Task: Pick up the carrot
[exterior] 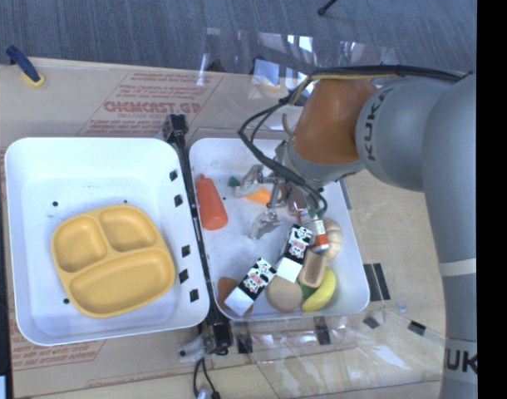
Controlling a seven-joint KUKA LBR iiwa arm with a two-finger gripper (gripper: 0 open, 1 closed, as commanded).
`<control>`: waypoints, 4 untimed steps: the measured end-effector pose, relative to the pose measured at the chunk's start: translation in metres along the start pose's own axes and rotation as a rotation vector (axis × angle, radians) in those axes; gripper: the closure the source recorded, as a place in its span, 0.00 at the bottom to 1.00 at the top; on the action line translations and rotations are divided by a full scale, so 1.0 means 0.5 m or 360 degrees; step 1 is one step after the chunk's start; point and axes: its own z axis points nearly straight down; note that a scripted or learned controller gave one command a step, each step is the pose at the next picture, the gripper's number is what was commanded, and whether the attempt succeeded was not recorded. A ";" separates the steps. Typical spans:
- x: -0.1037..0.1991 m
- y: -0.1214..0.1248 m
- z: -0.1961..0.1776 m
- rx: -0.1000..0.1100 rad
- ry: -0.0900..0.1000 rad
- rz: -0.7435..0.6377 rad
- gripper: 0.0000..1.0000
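The end effector [262, 198], fingers spread, is hovering beside the carrot [257, 195]; it risks nudging it toward nine o'clock.

Both white bins [21, 223] look like smooth, faintly glossy plastic. The yellow divided plate [112, 260] at lower left is matt plastic. The carrot [210, 204] has a smooth, slightly shiny plastic skin. The pincer [260, 198] is bare, bright metal. The table [120, 106] at upper left carries matt brown printed cardboard.
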 end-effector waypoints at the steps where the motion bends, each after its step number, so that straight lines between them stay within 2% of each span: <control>1: -0.004 0.002 -0.022 0.0003 -0.0006 -0.0010 1.00; 2: 0.153 0.014 -0.107 0.0003 0.0003 0.0145 1.00; 3: 0.152 0.016 -0.104 0.0000 0.0005 0.0142 0.00; 4: 0.027 -0.020 0.007 -0.0002 0.0010 0.0127 0.00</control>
